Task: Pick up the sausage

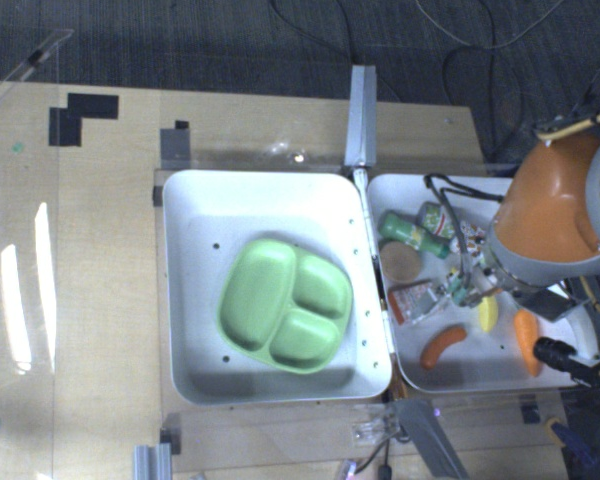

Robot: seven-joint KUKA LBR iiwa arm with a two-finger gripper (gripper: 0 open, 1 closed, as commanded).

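Note:
The sausage [443,345], reddish-orange and slightly curved, lies on the floor of the right bin [480,373] near its front edge. My gripper [467,284] hangs over the middle of that bin, above and a little right of the sausage, apart from it. Its tips sit by a small packet [416,299] among the clutter. The arm's orange band and grey wrist cover the bin's right part.
A green bottle [414,233], a brown round item [401,263], a yellow piece [488,314] and an orange carrot-like piece [525,341] share the right bin. The left bin [195,268] holds a green three-compartment tray [285,303]. A metal post [361,118] divides the bins.

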